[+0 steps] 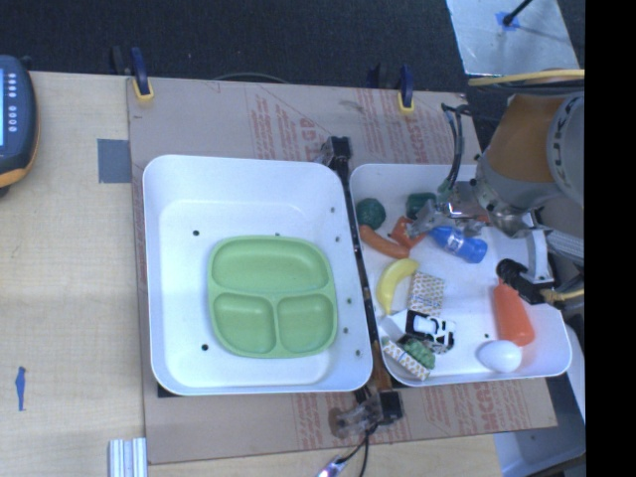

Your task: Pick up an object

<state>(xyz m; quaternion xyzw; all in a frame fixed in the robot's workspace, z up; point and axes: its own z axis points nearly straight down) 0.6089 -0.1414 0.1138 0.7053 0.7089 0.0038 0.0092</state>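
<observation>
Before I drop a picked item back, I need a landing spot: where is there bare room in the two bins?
The left bin has bare floor in a band all round the green divided plate, widest along its far side. The right bin is crowded; its one open patch lies between the banana, the orange bottle and the blue bottle.

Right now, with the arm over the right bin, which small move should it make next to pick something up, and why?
Probably a short descent toward the blue plastic bottle. The gripper hangs just above the bottle's near end in the right white bin, and nothing is seen between its fingers, so no object is held yet.
</observation>
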